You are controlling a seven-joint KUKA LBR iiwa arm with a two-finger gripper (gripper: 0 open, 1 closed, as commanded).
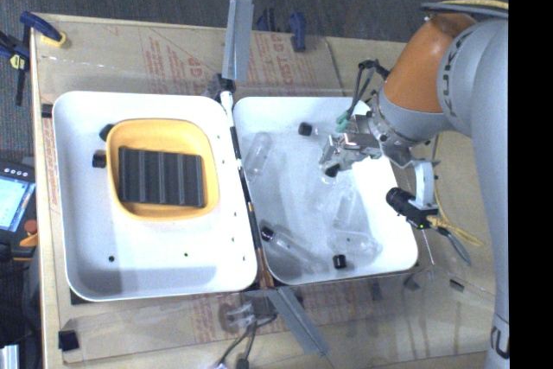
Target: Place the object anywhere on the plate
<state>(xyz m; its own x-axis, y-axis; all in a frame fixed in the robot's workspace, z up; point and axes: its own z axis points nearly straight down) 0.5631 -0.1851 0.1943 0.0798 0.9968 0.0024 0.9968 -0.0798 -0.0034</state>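
Note:
A yellow plate (130, 138) lies in the left bin (86, 255), and a dark grey ridged block (162, 177) sits on its middle. My gripper (332, 162) hangs low over the upper middle of the right bin (397, 251), far to the right of the plate. Clear plastic pieces lie in that bin: one (257, 153) near its left wall, one (350, 216) just below the gripper, and one (291, 248) at the front. I see nothing clearly held in the gripper.
Small black caps lie in the right bin at the back (305, 130) and front (339, 261). Two dark bits (100, 158) sit left of the plate. A ridge (242, 186) divides the bins. Blue clamps (296, 28) grip the bench's far edge.

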